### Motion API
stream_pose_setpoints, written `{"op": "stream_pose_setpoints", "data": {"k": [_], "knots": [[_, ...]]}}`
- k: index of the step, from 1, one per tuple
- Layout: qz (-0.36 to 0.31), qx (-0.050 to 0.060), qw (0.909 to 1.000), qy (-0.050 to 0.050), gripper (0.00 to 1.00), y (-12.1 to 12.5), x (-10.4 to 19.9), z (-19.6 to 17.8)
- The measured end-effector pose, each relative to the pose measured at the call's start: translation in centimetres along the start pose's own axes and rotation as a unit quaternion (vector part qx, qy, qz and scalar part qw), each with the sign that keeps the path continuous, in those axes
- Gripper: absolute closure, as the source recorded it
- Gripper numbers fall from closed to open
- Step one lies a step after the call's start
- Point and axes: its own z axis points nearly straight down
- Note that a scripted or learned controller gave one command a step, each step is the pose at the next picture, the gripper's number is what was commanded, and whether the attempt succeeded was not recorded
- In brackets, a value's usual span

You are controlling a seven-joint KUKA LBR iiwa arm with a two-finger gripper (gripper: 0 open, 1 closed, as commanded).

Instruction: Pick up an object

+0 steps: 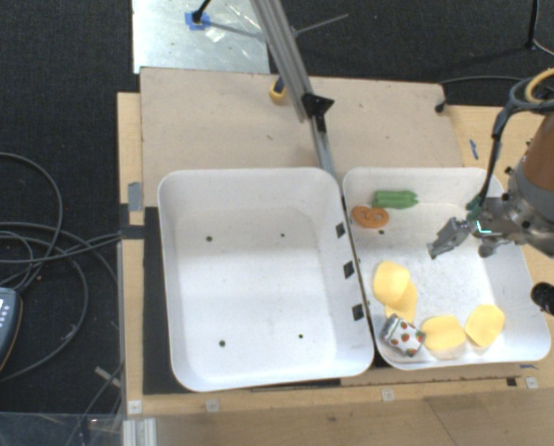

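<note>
The right bin (444,177) holds several small objects. A green oblong piece (394,199) lies at its back, with an orange ring-shaped piece (370,216) just in front of it. A yellow lump (394,284) sits near the bin's left wall. Two more yellow lumps (443,334) (484,324) and a red-and-white patterned block (402,334) lie along the front edge. My gripper (465,242) hangs over the middle right of this bin, above bare floor. It is open with nothing between its fingers, and it is apart from all the objects.
The left bin (249,277) stands beside the right one, the two sharing a dividing edge. A grey slanted pole (291,54) crosses the bench from the back. Black cables (35,240) lie on the floor at the left.
</note>
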Motion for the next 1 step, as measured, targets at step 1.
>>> {"op": "stream_pose_setpoints", "data": {"k": [1], "knots": [[0.001,-0.002,1.0,0.0,0.0,0.07,-0.02,-0.17]]}}
